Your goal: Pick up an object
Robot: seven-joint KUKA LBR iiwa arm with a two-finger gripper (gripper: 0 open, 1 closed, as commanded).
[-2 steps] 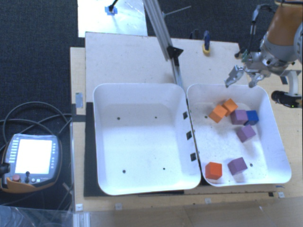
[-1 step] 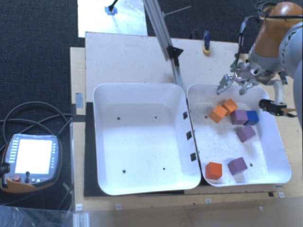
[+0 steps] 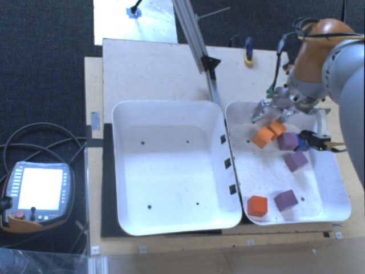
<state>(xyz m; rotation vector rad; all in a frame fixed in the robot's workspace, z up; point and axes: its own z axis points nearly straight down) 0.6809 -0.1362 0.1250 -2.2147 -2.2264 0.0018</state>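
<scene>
Far to the left of my pincer (image 3: 272, 112) lay the left bin (image 3: 122, 153). My pincer hung low in the right bin (image 3: 342, 201); whether it was apart or together I could not tell. Two orange blocks (image 3: 269, 133) sat just below it, purple blocks (image 3: 288, 141) below and right, another orange block (image 3: 257, 205) well below.

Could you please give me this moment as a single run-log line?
phase: approach | gripper: over right bin, above the orange block pair | grasp: none seen | left bin: no blocks
</scene>
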